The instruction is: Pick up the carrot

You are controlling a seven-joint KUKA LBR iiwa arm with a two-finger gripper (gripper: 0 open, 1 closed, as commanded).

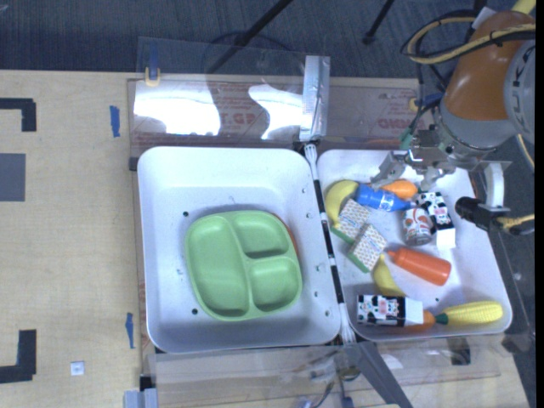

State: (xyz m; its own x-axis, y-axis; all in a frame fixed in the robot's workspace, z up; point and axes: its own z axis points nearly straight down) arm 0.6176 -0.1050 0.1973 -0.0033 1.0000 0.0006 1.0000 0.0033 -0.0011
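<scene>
The carrot (402, 189) appears as a small orange piece at the back of the right bin (484, 253). It lies against a blue bottle (380, 199) and is partly hidden by the gripper. My gripper (407, 177) hangs just above it, open. One finger (387, 171) stands to its left and the other (430, 177) to its right. Nothing is held between them.
Packed around the carrot are a yellow banana (339, 196), a small can (416, 225), a cow-patterned box (437, 210), two checkered packets (367, 246), a bigger orange bottle (422, 265), a milk carton (382, 309) and a corn cob (473, 314). The left bin (161, 177) holds a green divided plate (245, 263).
</scene>
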